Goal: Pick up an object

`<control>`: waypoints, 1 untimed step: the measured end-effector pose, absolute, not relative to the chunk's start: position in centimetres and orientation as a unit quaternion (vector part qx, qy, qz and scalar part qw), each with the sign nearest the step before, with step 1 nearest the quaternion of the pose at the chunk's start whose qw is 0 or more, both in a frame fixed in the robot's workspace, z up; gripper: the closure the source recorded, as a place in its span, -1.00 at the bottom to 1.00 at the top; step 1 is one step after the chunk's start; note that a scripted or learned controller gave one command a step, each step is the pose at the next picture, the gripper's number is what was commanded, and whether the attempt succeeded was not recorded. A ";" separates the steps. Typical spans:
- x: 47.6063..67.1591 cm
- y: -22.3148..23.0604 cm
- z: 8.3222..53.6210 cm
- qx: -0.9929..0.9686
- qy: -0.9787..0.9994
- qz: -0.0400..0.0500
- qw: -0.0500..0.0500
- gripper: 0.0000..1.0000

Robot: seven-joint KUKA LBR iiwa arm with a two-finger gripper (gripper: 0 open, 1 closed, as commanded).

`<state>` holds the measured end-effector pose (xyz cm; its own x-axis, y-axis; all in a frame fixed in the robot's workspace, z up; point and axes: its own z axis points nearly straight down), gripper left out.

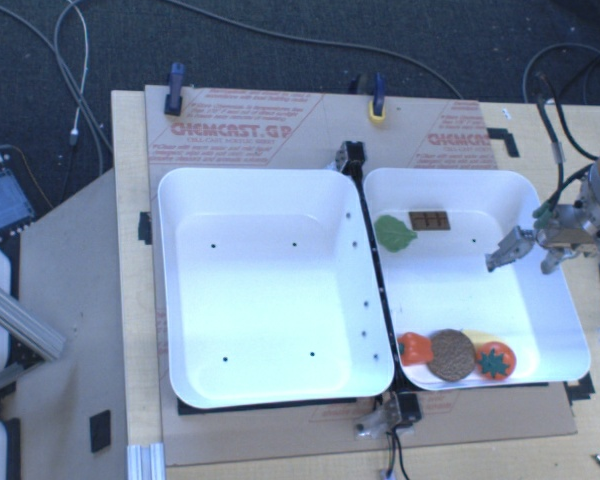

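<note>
Our gripper [528, 253] hangs over the right edge of the right bin [460, 298], its two fingers spread apart with nothing between them. From there the objects fall into two groups: a green leaf [393, 233] and a brown chocolate bar [429, 220], its long axis running left to right, lie toward the bin's far left, while a brown cookie [451, 355], an orange-red piece [415, 348] and a tomato [494, 360] crowd the near rim. We judge the chocolate bar the cleaner target, since it lies apart from the leaf, nearly straight left of the gripper; the left bin [270, 288] sits beyond.
</note>
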<state>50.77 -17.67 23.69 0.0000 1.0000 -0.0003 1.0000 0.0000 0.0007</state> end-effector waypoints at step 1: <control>59.1 -19.9 24.8 0.707 0.707 0.000 0.001 -1.00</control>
